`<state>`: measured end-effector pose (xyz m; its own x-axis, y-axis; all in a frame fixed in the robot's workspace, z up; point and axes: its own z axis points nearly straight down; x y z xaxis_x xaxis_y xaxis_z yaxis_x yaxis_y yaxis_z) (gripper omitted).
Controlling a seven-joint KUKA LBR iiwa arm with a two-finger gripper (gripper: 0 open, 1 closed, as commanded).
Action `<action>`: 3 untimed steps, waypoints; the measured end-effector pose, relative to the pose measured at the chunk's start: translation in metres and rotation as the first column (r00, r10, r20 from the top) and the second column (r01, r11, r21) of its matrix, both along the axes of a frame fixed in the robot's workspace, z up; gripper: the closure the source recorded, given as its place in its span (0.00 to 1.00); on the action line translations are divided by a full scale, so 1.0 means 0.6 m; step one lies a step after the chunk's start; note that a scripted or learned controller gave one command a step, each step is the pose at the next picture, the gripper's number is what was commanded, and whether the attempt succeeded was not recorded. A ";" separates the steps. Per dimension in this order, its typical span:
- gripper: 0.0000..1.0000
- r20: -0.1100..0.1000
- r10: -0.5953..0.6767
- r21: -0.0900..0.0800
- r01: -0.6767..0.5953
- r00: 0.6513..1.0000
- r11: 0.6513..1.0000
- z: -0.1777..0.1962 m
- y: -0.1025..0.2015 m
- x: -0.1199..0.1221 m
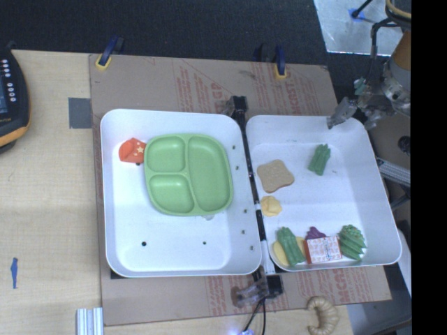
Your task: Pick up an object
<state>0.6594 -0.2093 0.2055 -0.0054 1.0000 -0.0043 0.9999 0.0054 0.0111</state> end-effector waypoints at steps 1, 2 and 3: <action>0.00 -0.023 0.000 0.005 0.000 1.000 1.000 -0.201 -0.003 -0.009; 1.00 -0.015 0.003 0.002 -0.003 1.000 1.000 -0.170 -0.004 -0.005; 1.00 -0.014 0.001 0.003 -0.001 1.000 1.000 -0.187 0.041 -0.048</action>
